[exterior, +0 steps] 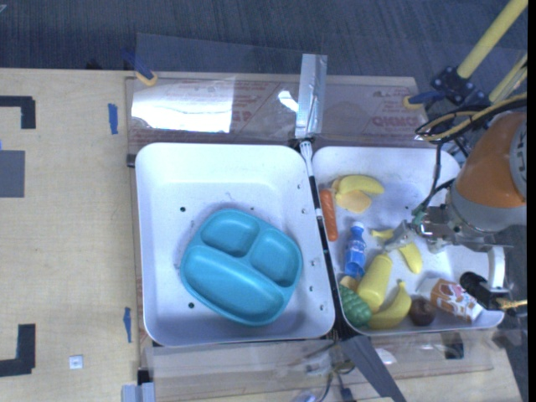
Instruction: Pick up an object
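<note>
Plastic toy food, likely light, stiff and slippery, crowds the right bin (435, 159); the yellow bottle (377, 280) suits a mid-body grasp by the gripper (416, 227), its state unclear.

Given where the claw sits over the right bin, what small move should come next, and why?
Probably lower straight down: the claw hangs over the right bin, nothing visibly in it, with a small yellow piece just beneath and the bottle beside it.
</note>
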You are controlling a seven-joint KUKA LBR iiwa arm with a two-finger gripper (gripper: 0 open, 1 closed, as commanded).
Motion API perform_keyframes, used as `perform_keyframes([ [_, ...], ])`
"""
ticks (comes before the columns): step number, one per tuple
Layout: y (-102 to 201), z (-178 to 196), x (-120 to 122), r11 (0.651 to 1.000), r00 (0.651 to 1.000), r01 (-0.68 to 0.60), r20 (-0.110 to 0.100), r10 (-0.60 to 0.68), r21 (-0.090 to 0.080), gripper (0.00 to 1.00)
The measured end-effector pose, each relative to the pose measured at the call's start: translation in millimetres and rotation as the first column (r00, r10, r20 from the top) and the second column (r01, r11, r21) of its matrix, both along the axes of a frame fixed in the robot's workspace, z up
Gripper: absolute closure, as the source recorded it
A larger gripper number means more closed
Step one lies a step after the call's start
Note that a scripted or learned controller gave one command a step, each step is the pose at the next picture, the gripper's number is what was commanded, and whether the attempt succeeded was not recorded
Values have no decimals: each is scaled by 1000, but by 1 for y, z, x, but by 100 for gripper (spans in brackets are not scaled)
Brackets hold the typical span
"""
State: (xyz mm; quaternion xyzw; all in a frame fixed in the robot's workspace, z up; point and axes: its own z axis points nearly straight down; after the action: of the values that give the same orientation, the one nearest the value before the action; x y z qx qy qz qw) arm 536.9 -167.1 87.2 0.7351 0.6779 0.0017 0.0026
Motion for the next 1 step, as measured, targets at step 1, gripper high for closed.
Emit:
perform_keyframes([
  [1,0,12,2,1000,1000,-1,6,1,-2,100],
])
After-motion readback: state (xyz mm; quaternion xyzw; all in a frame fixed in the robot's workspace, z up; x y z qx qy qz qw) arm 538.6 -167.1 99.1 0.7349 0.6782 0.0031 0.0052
